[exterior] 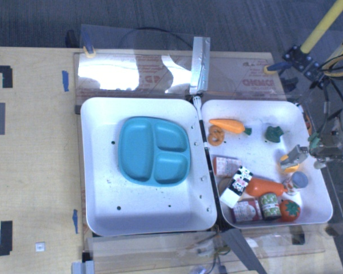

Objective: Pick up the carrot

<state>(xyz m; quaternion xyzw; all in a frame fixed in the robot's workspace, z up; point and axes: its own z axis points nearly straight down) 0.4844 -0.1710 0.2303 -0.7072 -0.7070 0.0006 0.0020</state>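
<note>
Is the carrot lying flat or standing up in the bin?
Lying flat. The carrot rests lengthwise on the floor of the right bin near its back wall, green end pointing right, beside a pretzel.

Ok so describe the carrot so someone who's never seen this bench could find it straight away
Look in the right bin, along its far edge near the divider between the two bins. The carrot lies there on its side, orange with a small green tip, beside a pretzel. Unlike the fatter orange bottle nearer the front, it is slim and tapered.
</note>
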